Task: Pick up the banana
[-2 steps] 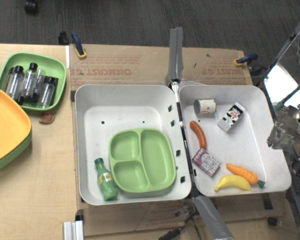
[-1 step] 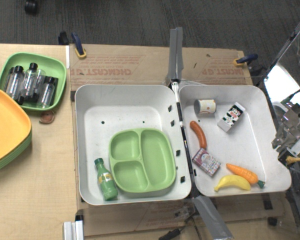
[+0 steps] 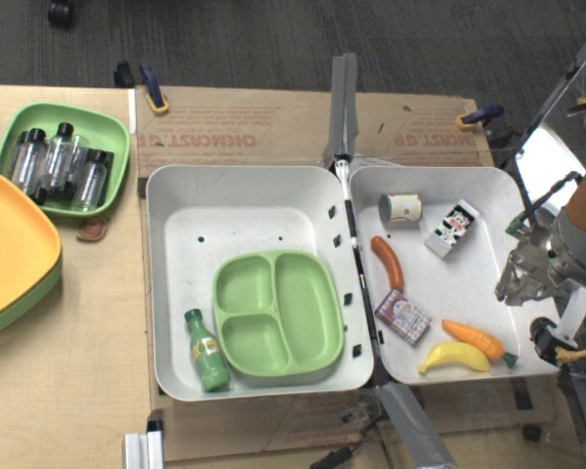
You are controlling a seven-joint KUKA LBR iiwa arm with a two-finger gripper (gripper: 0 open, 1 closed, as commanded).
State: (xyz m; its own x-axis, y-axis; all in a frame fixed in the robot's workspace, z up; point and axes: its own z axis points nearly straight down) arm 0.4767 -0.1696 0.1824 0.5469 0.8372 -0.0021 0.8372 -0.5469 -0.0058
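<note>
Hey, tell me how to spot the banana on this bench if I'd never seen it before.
Look in the right white bin, down at its near edge. The banana lies there on its side, just below the carrot. It is the only plain yellow, curved thing; the carrot is orange with a green tip.

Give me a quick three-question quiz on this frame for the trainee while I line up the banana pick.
1. True or false: the banana lies in the right bin.
2. Which thing touches the banana's upper side? A. hot dog B. carrot C. cup
3. Fill in: the green bottle lies in the left bin beside the green divided ____.

Key: 1 true. 2 B. 3 plate. The pincer sits at the right bin's right edge, apart from the banana.
</note>
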